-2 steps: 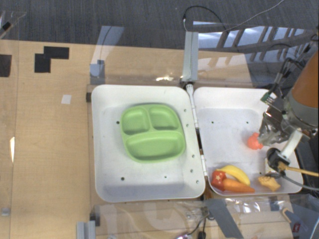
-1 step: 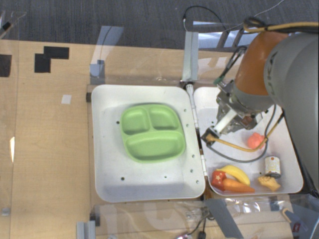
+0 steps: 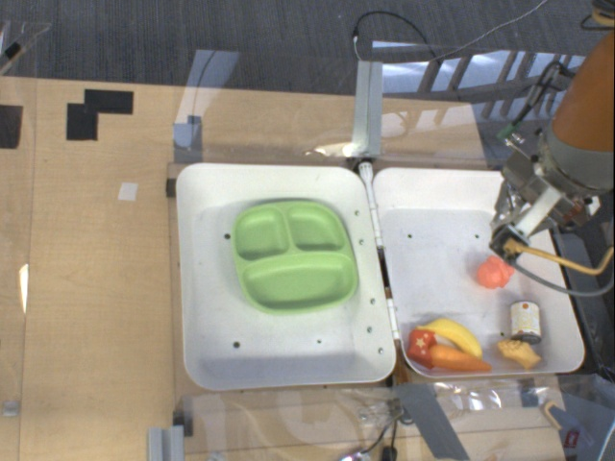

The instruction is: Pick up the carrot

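Observation:
The carrot (image 3: pixel 459 359) is orange and lies flat near the front edge of the right bin (image 3: pixel 432 248), just in front of a yellow banana (image 3: pixel 454 335) and beside a red fruit (image 3: pixel 420 343). My gripper (image 3: pixel 515 207) hangs over the right bin's far right side, well behind and to the right of the carrot. Nothing is seen held in it.
A salmon-coloured round fruit (image 3: pixel 495 273) lies just below the gripper. A small can (image 3: pixel 525 320) and a tan pastry-like piece (image 3: pixel 519 353) sit at the front right. The left bin (image 3: pixel 207 344) holds a green divided plate (image 3: pixel 290 255).

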{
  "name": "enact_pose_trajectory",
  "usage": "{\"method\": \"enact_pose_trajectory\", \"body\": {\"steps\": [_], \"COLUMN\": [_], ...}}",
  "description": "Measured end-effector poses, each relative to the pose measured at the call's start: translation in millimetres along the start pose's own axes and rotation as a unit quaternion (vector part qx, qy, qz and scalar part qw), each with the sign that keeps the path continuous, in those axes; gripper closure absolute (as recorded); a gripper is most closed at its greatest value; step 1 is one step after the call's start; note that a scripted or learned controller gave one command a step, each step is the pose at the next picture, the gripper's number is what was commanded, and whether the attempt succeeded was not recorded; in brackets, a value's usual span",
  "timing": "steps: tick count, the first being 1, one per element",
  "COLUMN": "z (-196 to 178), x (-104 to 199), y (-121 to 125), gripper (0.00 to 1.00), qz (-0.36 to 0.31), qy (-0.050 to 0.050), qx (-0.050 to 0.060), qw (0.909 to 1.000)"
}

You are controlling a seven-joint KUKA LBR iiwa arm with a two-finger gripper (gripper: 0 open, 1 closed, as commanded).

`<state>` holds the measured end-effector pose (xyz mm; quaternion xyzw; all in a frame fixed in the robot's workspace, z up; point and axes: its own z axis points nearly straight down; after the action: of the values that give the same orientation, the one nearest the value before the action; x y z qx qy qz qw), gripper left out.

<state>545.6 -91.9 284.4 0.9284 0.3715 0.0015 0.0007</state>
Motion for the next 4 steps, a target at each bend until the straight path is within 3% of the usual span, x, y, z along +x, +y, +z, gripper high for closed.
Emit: {"method": "enact_pose_trajectory", "body": {"steps": [1, 2, 3, 4], "z": [65.9, -74.4, -152.5, -35.6], "x": [135.5, 56.5, -10.6, -79.5], "y": [-33.0, -45.2, -21.9, 37.8], "gripper": [1.0, 1.0, 1.0, 1.0], "qz": [-0.09, -0.154, -0.182, -0.147], "qy": [-0.001, 0.001, 0.001, -0.001], "qx": [0.001, -0.001, -0.002, 0.0], "qw": [0.9959, 0.9881, 0.9833, 0.9891]}}
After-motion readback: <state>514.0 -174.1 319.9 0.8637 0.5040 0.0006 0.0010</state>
